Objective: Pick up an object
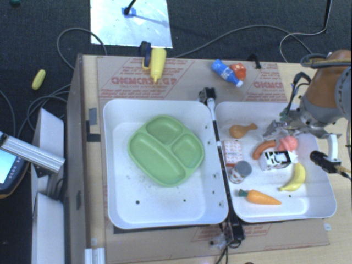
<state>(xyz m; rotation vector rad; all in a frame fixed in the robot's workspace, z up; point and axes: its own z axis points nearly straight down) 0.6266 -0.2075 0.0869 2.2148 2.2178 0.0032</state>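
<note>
Landmark: right bin (pixel 324 202). Left of it, a green divided plate (pixel 165 150) occupies the left bin (pixel 118 202). Inside the right bin: drumstick (pixel 242 130), can (pixel 240 171), carrot (pixel 260 197), sausage (pixel 263 149), banana (pixel 295 179). The gripper (pixel 286 126) hangs over its upper part; jaw state cannot be determined.

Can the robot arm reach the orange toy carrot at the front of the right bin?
Probably yes. The orange toy carrot lies alone on bare white bin floor, nothing on top, and the grey arm hovers over that same bin.
</note>
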